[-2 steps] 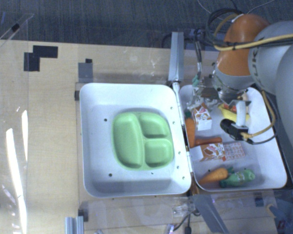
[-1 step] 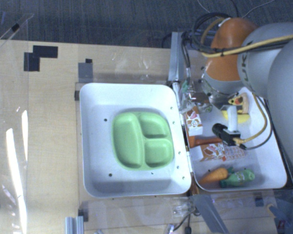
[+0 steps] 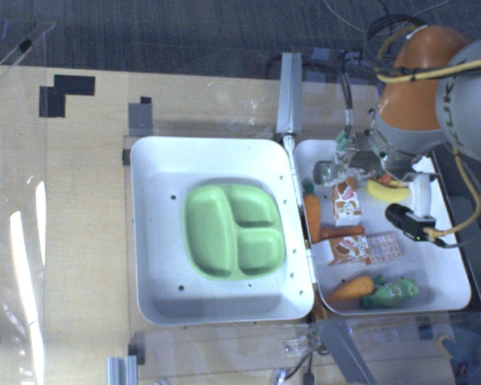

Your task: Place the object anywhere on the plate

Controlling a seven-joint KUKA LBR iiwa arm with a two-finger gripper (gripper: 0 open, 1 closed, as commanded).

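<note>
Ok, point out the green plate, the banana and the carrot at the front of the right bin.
green plate (image 3: 212, 243): camera view, on its large left compartment.
banana (image 3: 385, 189): camera view, on its visible yellow middle.
carrot (image 3: 353, 289): camera view, on the middle of its orange body.

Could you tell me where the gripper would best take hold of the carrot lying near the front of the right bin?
Probably across the thick orange middle of the carrot, coming straight down from above. It lies flat and tapers; its green top touches the green bottle, so keep to the orange part.

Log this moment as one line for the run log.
arm: over right bin | gripper: above small carton, nothing seen held | green plate: left bin, no object on it | step: pick pending
</note>
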